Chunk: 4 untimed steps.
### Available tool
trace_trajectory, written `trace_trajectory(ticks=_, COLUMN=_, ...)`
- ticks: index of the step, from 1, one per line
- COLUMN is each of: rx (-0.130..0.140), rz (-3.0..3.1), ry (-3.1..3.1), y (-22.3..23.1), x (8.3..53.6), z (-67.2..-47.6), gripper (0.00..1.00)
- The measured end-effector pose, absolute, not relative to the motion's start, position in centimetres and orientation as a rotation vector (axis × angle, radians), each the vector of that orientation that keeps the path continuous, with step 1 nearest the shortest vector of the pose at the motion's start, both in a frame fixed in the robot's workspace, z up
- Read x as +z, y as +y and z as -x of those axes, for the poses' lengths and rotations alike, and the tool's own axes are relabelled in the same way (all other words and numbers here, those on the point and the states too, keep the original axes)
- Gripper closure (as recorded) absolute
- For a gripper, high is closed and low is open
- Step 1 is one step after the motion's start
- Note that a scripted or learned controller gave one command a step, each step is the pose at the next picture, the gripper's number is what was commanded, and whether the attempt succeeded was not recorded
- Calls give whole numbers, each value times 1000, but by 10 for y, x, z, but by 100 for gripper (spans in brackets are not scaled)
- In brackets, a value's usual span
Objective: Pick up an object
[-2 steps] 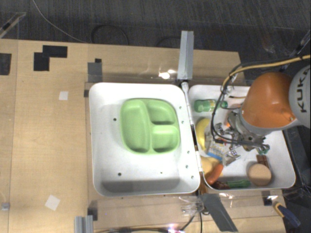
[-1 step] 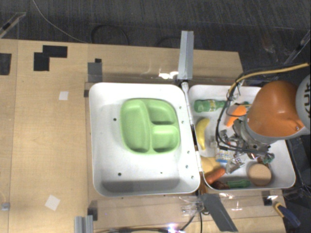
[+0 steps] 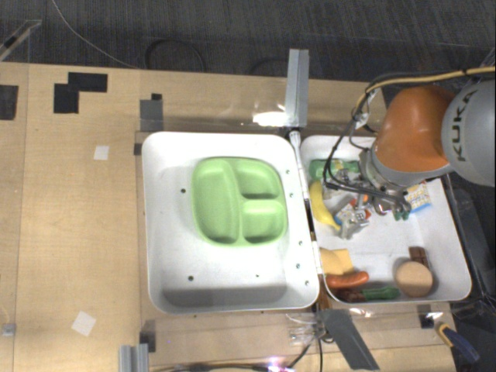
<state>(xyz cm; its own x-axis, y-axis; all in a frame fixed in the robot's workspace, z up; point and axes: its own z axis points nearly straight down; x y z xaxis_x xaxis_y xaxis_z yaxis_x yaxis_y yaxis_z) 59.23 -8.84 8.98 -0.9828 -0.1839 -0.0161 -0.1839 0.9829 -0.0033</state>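
My gripper [image 3: 353, 220] hangs low over the upper middle of the right bin [image 3: 446, 242], under the orange-banded wrist [image 3: 411, 134]. A yellow banana [image 3: 318, 204] lies just left of it, against the bin's left wall. A green packet [image 3: 325, 167] sits above the banana. At the bin's front lie a yellow wedge [image 3: 335, 260], a red sausage [image 3: 349, 279] and a green pod [image 3: 380, 291]. A tan round piece with a brown stem [image 3: 414, 276] rests at the front right. The arm partly covers a small blue and white box [image 3: 419, 197].
The left bin [image 3: 167, 285] holds a green divided plate [image 3: 236, 200]. A metal divider post [image 3: 297, 84] stands between the bins at the back. Cables [image 3: 341, 157] loop off the wrist over the right bin's back part.
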Motion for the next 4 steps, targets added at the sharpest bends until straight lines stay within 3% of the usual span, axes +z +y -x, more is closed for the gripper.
trace_trajectory(ticks=1, rx=-6, rz=291, ry=3093, y=-87, x=106, z=-597, gripper=100)
trace_trajectory(ticks=2, rx=-5, rz=243, ry=3113, y=-113, x=197, z=-657, gripper=100)
trace_trajectory(ticks=3, rx=-7, rz=591, ry=3074, y=-198, x=175, z=-661, gripper=100)
trace_trajectory(ticks=4, rx=-5, rz=595, ry=3072, y=-195, x=175, z=-661, gripper=0)
